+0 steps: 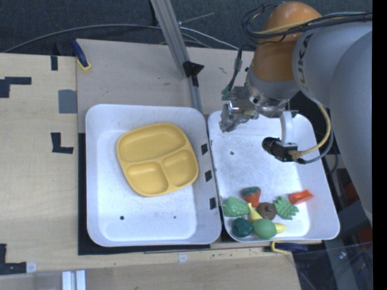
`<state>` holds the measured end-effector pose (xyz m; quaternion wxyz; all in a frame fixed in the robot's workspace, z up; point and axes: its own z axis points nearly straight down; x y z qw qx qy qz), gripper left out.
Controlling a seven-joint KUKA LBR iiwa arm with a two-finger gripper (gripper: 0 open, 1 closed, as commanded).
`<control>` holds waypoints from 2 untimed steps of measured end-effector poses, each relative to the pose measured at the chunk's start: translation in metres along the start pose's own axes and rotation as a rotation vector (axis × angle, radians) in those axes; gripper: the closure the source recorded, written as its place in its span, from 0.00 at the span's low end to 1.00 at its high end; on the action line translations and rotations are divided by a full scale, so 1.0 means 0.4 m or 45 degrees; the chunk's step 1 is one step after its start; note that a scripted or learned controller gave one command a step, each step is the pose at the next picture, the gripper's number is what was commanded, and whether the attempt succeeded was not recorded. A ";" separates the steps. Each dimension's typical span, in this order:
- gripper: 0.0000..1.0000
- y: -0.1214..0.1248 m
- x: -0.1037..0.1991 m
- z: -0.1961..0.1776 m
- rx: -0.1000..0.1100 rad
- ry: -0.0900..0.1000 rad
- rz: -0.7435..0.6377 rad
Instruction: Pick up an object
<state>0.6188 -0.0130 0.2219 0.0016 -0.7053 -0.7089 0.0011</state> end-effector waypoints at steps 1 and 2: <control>1.00 -0.035 0.136 0.022 0.000 0.001 -0.002; 1.00 -0.079 0.266 0.029 0.000 0.001 -0.003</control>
